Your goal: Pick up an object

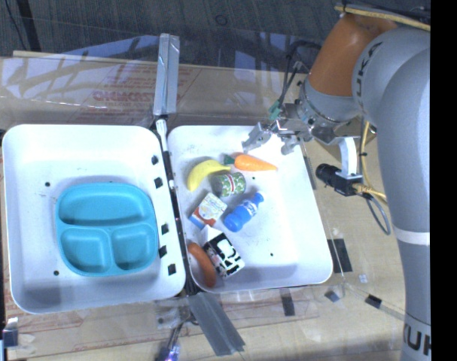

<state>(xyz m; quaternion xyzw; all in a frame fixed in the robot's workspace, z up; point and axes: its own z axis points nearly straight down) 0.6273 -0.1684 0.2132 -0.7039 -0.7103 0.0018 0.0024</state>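
Probably light, rigid and slick, the orange plastic carrot [256,163] suits a mid-body pinch; the two-finger gripper [277,134] hovers just above, spread, grasping nothing.

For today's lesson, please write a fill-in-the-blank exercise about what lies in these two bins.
1. The blue divided tray lies in the ____ bin.
2. The carrot is coloured ____.
3. The banana lies to the ____ of the carrot in this view.
4. The pincer hovers over the ____ bin.

Missing words: left; orange; left; right
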